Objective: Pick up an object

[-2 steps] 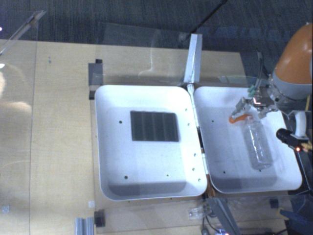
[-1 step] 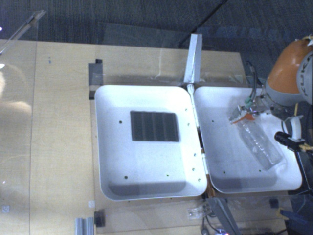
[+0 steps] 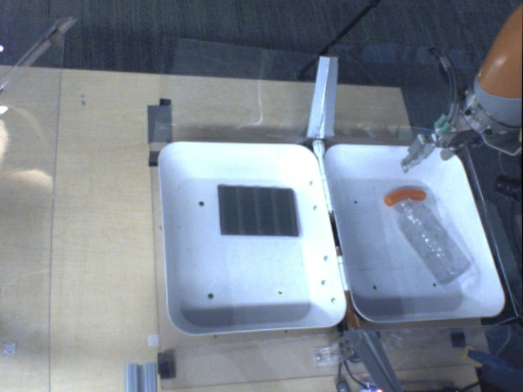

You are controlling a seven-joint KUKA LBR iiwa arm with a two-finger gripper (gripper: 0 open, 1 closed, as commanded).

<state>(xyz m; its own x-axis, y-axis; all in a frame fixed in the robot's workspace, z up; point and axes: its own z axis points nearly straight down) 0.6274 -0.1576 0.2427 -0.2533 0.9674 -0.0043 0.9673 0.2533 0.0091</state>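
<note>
1. The arm (image 3: 500, 72) leans in from the right, and its pincer (image 3: 418, 152) hangs over the far edge of the right bin (image 3: 359, 292). It carries nothing, and I cannot tell from here whether it is parted or closed.

2. The thing to go for is the clear plastic bottle (image 3: 431, 239), lying on its side in the right bin with its orange cap (image 3: 405, 195) pointing toward the far wall. It slants from the cap down toward the near right corner.

3. The left bin (image 3: 245, 309) has a dark ribbed rectangle (image 3: 258, 211) lying flat on its floor. It looks too flat to pinch easily, so I'd leave it.

4. To do this well, I'd bring the pincer over the middle of the bottle's body, not the cap, and turn the wrist so the jaws close across the narrow width, square to the bottle's length.

5. Come straight down with the jaws wide. A round, smooth bottle will likely roll or squirt out if one side touches first.

6. Mind the right wall: the bottle's base lies close to it, so a grasp nearer the cap gives more room.
</note>
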